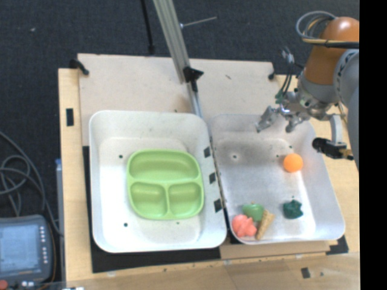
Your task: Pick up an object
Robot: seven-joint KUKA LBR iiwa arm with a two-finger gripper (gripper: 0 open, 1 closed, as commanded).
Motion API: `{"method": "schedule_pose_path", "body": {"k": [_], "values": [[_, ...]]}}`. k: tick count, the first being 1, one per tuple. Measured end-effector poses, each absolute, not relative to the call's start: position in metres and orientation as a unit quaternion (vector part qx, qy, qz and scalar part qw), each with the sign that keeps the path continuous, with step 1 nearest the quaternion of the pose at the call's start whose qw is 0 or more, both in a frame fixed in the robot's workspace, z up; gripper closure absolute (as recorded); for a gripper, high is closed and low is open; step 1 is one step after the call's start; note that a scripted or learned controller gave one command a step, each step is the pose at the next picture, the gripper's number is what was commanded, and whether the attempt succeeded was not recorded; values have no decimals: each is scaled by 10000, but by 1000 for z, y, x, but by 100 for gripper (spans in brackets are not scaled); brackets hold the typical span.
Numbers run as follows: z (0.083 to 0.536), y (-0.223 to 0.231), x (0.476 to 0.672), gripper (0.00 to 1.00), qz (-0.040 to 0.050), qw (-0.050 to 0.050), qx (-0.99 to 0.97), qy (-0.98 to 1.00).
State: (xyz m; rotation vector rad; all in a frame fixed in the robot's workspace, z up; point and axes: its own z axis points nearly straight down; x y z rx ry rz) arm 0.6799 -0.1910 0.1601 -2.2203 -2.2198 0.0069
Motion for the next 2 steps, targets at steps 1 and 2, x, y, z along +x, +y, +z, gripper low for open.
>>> {"method": "schedule_pose_path", "body": {"k": [1, 2], "values": [[108, -192, 679, 0, 17, 1, -7069, -7073], [124, -193, 681, 100, 2, -40, -7064, -7078]]}}
